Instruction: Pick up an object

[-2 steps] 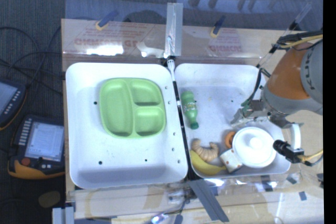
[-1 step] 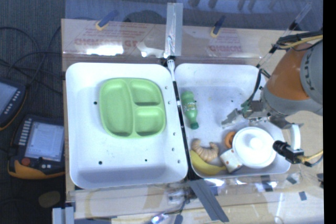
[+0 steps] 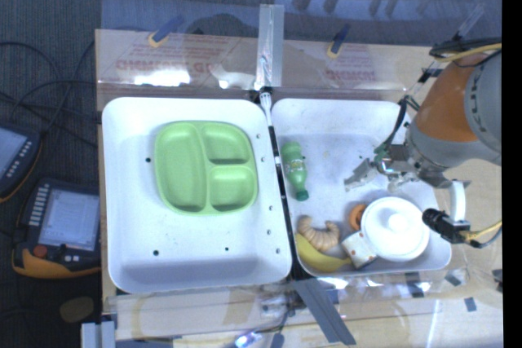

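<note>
Objects crowd the near side of the right bin (image 3: 326, 122): a green bottle (image 3: 294, 169) by the dividing wall, a croissant (image 3: 320, 233) on a banana (image 3: 316, 256), a white lidded pot (image 3: 395, 228) and a small cup (image 3: 359, 247) beside it. The gripper (image 3: 364, 173) hangs over bare bin floor, its fingers (image 3: 356, 178) spread apart and holding nothing. The pot lies just toward the near edge from the fingers, the closest candidate; the bottle lies farther left, its long axis running roughly front to back. The left bin (image 3: 130, 257) holds a green divided plate (image 3: 206, 167).
</note>
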### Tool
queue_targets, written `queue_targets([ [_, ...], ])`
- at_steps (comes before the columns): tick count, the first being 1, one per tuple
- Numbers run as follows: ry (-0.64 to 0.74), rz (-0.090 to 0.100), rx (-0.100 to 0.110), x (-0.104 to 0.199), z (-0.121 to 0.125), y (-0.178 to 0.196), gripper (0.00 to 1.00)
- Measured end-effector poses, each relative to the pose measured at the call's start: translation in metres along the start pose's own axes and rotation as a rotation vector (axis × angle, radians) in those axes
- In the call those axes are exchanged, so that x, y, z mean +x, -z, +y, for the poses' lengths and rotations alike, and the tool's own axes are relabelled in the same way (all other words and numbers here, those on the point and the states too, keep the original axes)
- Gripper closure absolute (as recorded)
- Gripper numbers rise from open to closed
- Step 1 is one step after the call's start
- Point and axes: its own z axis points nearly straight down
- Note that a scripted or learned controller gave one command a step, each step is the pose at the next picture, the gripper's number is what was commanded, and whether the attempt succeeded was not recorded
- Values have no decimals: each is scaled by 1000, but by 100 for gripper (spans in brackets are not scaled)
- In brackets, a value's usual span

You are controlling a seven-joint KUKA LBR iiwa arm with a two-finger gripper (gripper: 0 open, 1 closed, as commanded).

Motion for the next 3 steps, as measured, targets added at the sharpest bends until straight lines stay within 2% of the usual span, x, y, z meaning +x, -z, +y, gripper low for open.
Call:
queue_targets([
  [1, -120, -7, -15, 25, -18, -30, 0],
  [2, -57, -8, -27, 28, -32, -29, 0],
  [3, 19, -8, -27, 35, -48, -29, 0],
])
